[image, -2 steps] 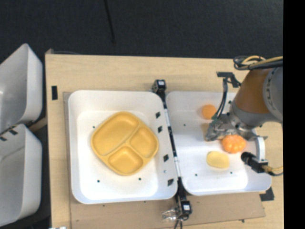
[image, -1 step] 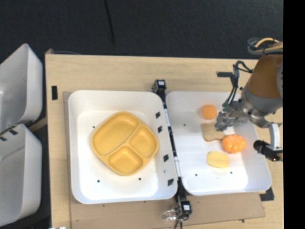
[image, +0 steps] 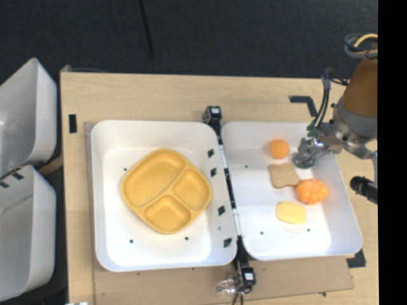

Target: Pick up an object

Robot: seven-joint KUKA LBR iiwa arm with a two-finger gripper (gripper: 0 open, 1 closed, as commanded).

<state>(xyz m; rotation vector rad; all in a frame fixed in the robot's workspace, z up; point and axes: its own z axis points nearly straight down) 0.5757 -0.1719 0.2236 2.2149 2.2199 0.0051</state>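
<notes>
The right bin (image: 254, 234) holds a small orange ball (image: 278, 148), a tan slice of toast (image: 283, 175), a ribbed orange fruit (image: 312, 191) and a pale yellow piece (image: 290, 213). My gripper (image: 305, 155) hangs at the bin's upper right, just right of the orange ball and above the toast's right corner. Nothing shows between its fingers.
The left bin (image: 105, 234) carries a yellow divided plate (image: 166, 190). A black clip row runs along the seam between the bins (image: 221, 170). White seat-like shapes (image: 22, 119) stand off the bench's left side. The arm's orange band (image: 364, 88) rises at the right.
</notes>
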